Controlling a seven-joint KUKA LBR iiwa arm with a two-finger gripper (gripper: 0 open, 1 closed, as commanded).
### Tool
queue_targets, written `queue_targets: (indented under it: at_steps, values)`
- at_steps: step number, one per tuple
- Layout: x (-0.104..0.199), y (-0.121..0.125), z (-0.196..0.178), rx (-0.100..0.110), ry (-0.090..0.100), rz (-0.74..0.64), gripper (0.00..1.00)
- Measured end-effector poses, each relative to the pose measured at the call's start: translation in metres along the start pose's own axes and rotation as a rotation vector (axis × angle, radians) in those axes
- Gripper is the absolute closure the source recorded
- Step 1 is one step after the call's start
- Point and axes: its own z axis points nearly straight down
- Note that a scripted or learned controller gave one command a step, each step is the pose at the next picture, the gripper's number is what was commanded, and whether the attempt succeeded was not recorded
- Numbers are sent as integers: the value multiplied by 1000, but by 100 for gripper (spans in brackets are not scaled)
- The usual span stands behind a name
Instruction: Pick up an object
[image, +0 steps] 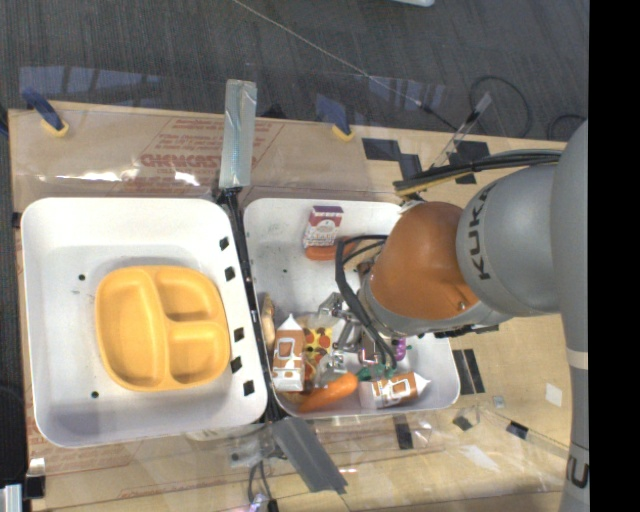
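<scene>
Left bin (40, 300): yellow divided tray (160, 325) centred, bare floor all round. Right bin (275, 225): far half open save a small carton (322, 226); near edge crowded with cartons (288, 362) and an orange carrot (327, 394). Gripper (345, 345) low over the clutter.

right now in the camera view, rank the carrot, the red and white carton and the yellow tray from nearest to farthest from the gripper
From the gripper:
1. Carrot, just below it, right bin.
2. Red and white carton, at the right bin's top edge.
3. Yellow tray, in the left bin.
</scene>
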Motion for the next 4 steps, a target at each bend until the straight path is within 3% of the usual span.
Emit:
queue_targets:
  at_steps: [1, 2, 3, 4]
  values:
    - [-35, 5, 3, 4, 22, 98, 0]
    - [-53, -24, 6, -17, 26, -5, 0]
    - [-5, -11, 3, -10, 18, 146, 0]
    - [4, -15, 3, -14, 13, 189, 0]
